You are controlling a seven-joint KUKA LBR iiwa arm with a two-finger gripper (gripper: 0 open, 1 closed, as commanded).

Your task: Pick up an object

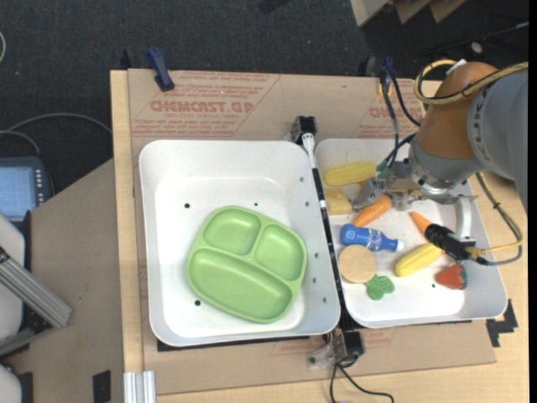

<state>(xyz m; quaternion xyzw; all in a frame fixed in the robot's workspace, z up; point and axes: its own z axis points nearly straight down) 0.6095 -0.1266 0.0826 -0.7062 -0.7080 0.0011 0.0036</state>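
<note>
We see the grey metal gripper (379,193) low in the right white bin (482,305), by its far left corner, touching the orange plastic carrot (372,212). We cannot tell its grip.

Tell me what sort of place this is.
Probably a robotics lab bench: a grey arm reaches over two white bins clamped to a cardboard-covered bench, with toy food and trailing cables.
</note>
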